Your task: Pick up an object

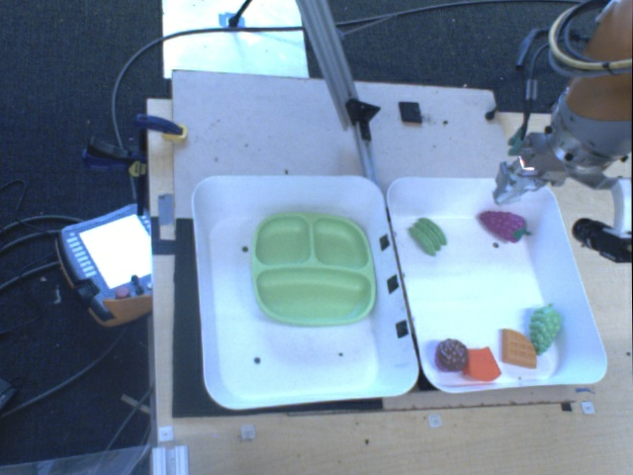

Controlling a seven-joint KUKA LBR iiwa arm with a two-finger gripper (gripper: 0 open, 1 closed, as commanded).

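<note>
Gripper (514,185) over right bin's (579,295) far rim, above and just left of purple grapes (502,225); open or shut, impossible to tell; nothing seen held. Also in right bin: green pod (428,236), green grapes (544,327), waffle (517,348), orange block (483,364), brown ball (452,354). Green tray (315,269) in left bin (223,364).

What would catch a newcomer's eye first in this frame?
The green divided plate lying alone in the left bin. Next, the small toy foods scattered in the right bin, where the gripper hangs over the far edge, close by the purple grapes.
</note>
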